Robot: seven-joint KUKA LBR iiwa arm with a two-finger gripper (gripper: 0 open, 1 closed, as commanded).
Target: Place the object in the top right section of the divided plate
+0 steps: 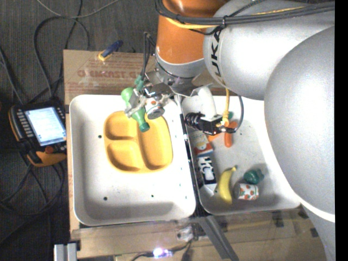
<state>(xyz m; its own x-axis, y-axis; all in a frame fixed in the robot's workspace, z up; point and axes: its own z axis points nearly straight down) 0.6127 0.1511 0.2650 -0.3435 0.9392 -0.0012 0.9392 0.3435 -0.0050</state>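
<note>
Already over the plate: the hand (145,103) of the grey arm hangs above the upper edge of the yellow divided plastic plate (138,141), which lies in the left white shallow bin (87,200) on the desk.

A green elongated object, rounded at one end and tapering to a darker stem (137,106), sits at the hand. Its pale rounded end lies up and to the left, its dark end points down and to the right, so the long axis runs on a slant across the plate's upper rim. It looks to be caught between the fingers, which seem closed on its middle, though the metal parts there are cluttered and the contact itself is hard to make out.

Key relation: the object's lower tip overhangs the ridge between the plate's upper small section and the long section on the plate's right side. Judged from this slanted view, the top right section lies just below and to the right of the hand, very near, not well apart. A short shift that way, then a descent, should bring the thing over the target.

Risk, as a judgement: with the long axis slanted, one end may land on the divider ridge.

The right white bin (272,200) holds a yellow banana (226,184), an orange carrot-like piece (228,137), and other small items.
</note>
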